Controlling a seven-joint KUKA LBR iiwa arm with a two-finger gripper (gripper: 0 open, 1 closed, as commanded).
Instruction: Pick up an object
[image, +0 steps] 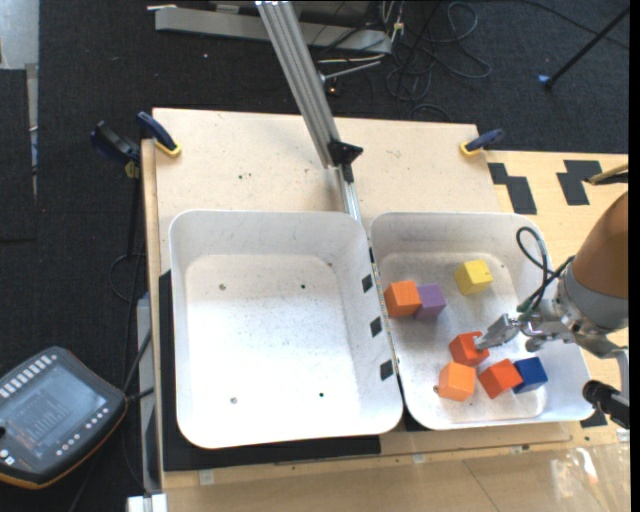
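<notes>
Since the gripper (493, 337) sits right at the red-orange cube (465, 347) in the right bin (440, 225), I'd drop straight down and square the fingers to its flat faces before closing. Can't tell if it's clenched or released; too small to see. The cube's crowded: an orange cube (457, 381) just below it, another red one (499, 378) and a blue cube (531, 373) beside. All look like smooth matte painted blocks, sharp-edged.

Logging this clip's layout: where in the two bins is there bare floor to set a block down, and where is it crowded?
The left bin floor is bare throughout. In the right bin, the strip behind the yellow block is free. Its near half is crowded: orange, red and blue blocks cluster by the gripper.
</notes>
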